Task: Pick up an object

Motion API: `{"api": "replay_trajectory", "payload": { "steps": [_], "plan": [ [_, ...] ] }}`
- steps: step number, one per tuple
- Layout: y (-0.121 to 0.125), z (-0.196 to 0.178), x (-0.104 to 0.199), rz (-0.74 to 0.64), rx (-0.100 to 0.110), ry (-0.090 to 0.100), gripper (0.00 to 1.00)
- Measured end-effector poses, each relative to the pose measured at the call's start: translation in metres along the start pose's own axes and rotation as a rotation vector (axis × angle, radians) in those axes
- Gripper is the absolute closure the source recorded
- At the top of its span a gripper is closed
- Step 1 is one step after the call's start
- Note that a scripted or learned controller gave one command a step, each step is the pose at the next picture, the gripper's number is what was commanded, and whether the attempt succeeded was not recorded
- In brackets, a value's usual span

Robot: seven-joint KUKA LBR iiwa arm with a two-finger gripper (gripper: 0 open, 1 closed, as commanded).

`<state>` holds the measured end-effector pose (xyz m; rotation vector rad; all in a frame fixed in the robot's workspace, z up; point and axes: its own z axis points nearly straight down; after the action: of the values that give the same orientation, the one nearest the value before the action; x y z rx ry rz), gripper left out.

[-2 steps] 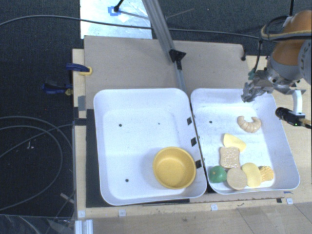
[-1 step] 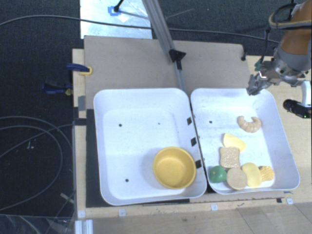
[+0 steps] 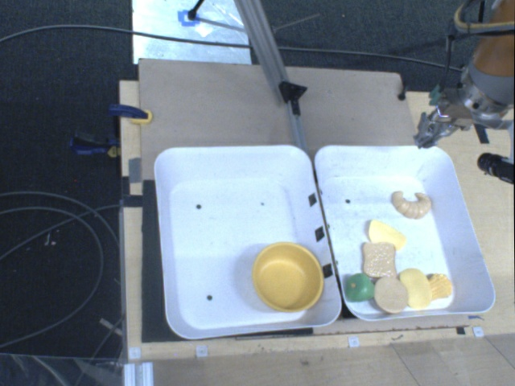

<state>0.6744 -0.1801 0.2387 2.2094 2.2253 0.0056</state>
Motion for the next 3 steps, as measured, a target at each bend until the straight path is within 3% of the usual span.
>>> {"api": "replay_trajectory", "payload": {
  "steps": [3],
  "plan": [
    [-0.037,0.023,0.166,-0.003,0.007,0.004,1.0]
  ]
}}
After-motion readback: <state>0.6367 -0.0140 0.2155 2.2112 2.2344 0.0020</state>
